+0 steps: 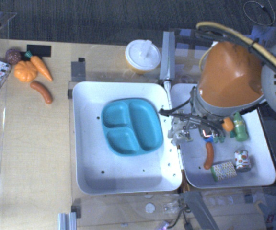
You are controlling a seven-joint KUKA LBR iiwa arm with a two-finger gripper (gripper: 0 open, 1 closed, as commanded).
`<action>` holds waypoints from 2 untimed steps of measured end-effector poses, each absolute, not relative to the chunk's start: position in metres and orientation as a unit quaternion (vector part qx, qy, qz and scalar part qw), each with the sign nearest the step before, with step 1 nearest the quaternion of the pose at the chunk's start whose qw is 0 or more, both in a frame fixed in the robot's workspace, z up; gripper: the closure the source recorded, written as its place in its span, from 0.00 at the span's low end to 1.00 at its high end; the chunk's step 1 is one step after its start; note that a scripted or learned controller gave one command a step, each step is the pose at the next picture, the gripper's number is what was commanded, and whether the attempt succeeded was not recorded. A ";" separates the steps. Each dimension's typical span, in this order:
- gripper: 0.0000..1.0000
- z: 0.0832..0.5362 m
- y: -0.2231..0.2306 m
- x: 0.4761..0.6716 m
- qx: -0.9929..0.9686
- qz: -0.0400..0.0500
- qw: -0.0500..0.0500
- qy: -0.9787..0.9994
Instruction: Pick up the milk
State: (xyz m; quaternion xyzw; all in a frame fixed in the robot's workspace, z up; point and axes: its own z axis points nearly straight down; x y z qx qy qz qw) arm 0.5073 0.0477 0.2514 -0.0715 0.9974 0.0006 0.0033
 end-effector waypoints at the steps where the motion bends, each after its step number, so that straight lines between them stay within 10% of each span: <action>1: 1.00 0.228 0.040 0.522 -0.131 0.001 0.003 0.991; 2: 1.00 0.214 -0.024 0.550 -0.181 0.000 0.003 0.983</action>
